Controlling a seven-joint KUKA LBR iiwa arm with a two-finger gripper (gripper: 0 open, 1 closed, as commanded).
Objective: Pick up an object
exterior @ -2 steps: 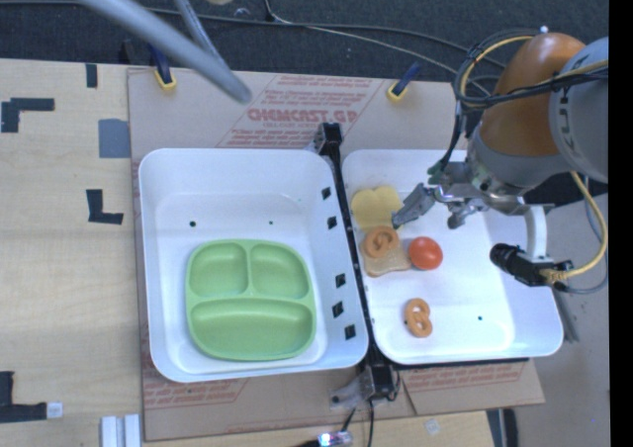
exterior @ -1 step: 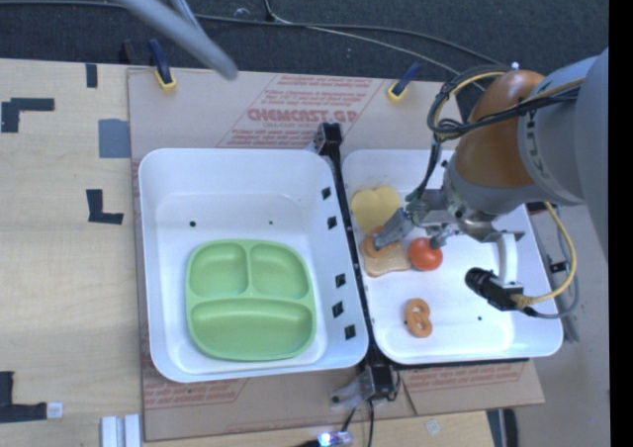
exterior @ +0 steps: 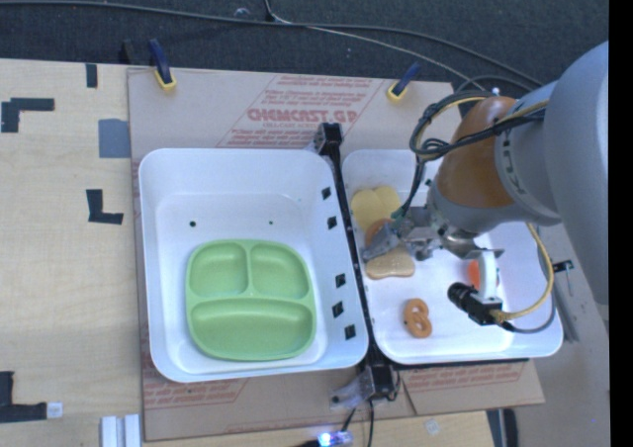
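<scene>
Seemingly, end effector [exterior: 388, 240] touches tan bread slice [exterior: 392, 264]; opening unclear.

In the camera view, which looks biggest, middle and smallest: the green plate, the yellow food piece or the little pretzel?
Largest to smallest as they look in the camera view:
1. green plate, far bigger than the others
2. yellow food piece, though the arm hides part of it
3. pretzel, the smallest
</scene>
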